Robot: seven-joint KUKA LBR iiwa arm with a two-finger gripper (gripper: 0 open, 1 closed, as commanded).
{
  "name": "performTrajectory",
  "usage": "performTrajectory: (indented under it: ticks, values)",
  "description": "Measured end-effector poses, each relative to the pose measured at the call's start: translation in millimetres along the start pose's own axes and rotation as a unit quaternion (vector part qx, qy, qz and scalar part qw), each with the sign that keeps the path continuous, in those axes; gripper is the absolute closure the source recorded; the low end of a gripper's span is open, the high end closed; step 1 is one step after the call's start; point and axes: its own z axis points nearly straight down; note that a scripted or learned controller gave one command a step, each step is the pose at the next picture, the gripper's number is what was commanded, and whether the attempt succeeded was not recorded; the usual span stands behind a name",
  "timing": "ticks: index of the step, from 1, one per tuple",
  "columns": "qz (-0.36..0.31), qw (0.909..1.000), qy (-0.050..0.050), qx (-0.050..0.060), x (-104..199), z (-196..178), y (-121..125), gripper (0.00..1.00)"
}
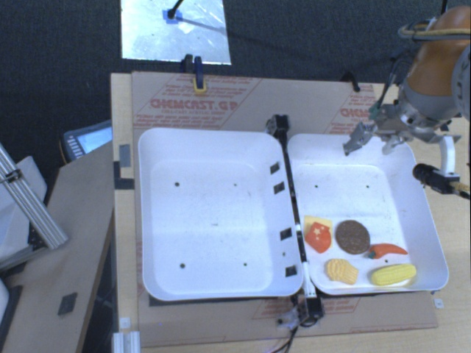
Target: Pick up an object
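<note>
Five toys lay in the right bin's [412, 197] five-o'clock corner: a red-and-yellow slice [318, 235], a brown disc [352, 236], a red pepper [385, 251], a yellow cob [393, 274] and a small yellow piece [341, 271]. I saw the gripper [375, 142] over that bin's twelve-o'clock rim, jaws apart and holding nothing, well apart from the toys. The left bin [213, 212] sat at nine o'clock on the bench [88, 190].

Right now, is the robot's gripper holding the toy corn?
No, the toy corn lies in the right bin near its front edge, while the gripper hangs over the far edge.
</note>
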Motion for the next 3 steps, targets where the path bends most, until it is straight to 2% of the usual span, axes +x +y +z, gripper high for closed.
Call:
performTrajectory:
  ticks: [1, 2, 3]
  values:
    - [0.003, 1.0, 0.0, 0.003, -48.6, 104.0, -18.1, 0.0]
    - [0.0, 1.0, -0.001, -0.002, -46.2, 87.0, -14.3, 1.0]
    - [0.002, 1.0, -0.002, -0.003, -68.5, -10.5, -45.4, 1.0]
